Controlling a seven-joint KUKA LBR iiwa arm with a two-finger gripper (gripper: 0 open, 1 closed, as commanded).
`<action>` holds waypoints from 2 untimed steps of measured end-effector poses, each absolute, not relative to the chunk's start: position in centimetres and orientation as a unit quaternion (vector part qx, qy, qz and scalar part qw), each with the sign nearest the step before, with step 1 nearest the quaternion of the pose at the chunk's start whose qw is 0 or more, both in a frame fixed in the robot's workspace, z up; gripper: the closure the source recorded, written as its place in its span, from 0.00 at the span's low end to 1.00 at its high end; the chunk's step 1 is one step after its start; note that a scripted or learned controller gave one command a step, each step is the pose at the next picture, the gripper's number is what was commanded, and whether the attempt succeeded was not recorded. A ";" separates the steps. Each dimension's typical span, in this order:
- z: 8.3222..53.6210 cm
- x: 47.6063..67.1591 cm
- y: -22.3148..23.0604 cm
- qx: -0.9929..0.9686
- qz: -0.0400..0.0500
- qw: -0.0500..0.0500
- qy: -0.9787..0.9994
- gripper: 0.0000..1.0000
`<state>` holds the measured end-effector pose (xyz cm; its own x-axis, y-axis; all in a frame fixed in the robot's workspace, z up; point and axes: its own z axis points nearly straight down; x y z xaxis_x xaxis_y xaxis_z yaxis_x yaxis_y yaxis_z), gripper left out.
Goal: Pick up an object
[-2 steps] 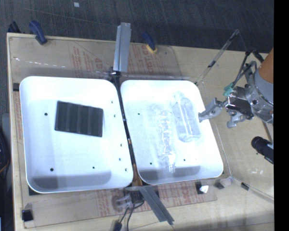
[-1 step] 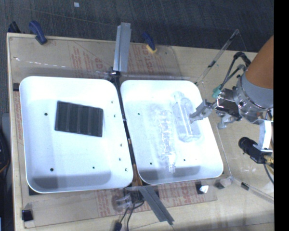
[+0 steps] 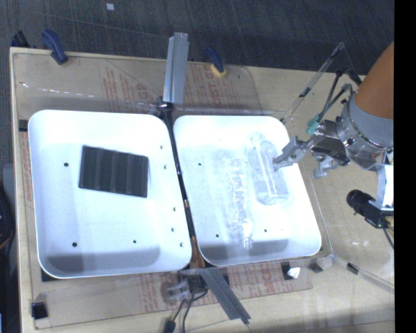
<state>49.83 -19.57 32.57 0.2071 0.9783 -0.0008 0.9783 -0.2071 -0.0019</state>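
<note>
Bench, two white bins side by side | left bin (image 3: 48, 186): dark pad (image 3: 114, 171) lying flat | right bin (image 3: 301, 245): clear bottles (image 3: 265, 173), toward 2 o'clock | gripper (image 3: 306, 155) at bin's 3 o'clock rim, beside the bottles, nothing between fingers; jaw state cannot tell | progress: nothing lifted, grasp and lift remain.

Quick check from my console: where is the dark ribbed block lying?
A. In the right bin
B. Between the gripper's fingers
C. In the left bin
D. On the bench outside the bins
C: the block lies flat in the left bin, far from the gripper.
</note>
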 end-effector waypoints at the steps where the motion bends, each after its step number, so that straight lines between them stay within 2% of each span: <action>1: 34.9 49.8 -20.6 -0.795 0.000 0.000 -0.607 0.00; 2: 25.3 47.7 -19.9 -0.918 0.002 0.002 -0.396 0.00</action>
